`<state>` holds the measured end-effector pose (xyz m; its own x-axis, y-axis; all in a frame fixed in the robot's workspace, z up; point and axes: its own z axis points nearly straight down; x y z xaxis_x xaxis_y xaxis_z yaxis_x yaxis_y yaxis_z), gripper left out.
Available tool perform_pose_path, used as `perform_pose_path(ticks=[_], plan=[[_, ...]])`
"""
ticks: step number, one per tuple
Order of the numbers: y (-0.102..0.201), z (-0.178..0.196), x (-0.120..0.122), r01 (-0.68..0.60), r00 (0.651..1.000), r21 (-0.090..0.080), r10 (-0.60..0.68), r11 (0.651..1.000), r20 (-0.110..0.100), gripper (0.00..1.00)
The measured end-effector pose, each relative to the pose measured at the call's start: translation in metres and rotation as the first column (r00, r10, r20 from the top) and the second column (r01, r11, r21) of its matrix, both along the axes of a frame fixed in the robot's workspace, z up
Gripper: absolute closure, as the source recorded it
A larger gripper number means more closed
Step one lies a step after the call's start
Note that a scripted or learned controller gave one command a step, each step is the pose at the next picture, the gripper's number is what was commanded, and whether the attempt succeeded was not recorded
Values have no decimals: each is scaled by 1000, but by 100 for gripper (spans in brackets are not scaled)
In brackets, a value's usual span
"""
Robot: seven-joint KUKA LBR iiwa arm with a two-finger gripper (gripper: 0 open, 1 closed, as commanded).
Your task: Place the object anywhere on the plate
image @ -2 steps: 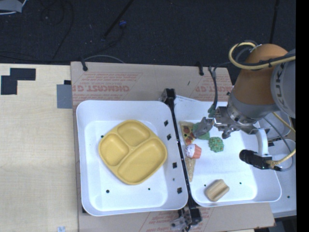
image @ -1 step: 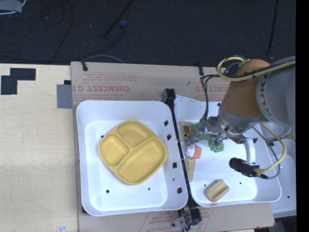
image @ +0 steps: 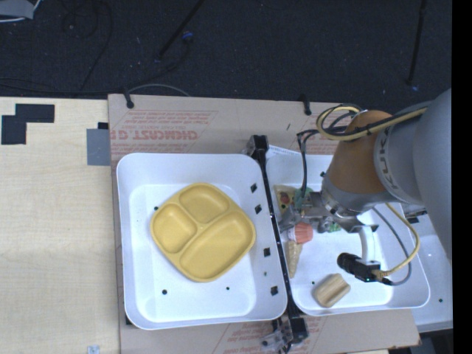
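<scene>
- Red-orange little thing (image: 303, 234) in the right bin (image: 402, 290) is my best guess for the object. It sits right under the wrist end of the arm (image: 361, 169), close to the black divider (image: 270, 220) between the bins.
- Jaws: they're down in that clutter, but honestly I can't tell if they're released or clenched. I can't see anything actually sitting between them, so I'm not calling it a grab.
- Just beside the red-orange thing, a tan cone-ish piece (image: 293, 257) lies along the divider side. A crumpled packet with some green on it (image: 286, 196) sits on the far side of it. A stubby tan block (image: 330, 290) is further off, near the front wall of that bin.
- Yellow plate (image: 200, 231), three compartments, is in the left bin (image: 144, 290) with nothing on it. It's well apart from the object, on the other side of the divider.
- Both bins sit on a cardboard sheet (image: 184, 127) on the pale wooden desk (image: 51, 234).
- Step-wise I'd say this is the pick stage, with placing not yet started.
- Next move, imo: get a clean grip on just the red-orange thing without dragging its neighbours. Then lift it clear of the divider, carry it left over the plate and let go low. Any compartment counts.
</scene>
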<state>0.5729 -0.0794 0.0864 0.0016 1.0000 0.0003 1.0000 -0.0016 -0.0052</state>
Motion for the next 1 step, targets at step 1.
perform_pose_path(ticks=[1], plan=[[-1, 12, 0, 4, 1000, 1, -4, 1000, -1, 100]])
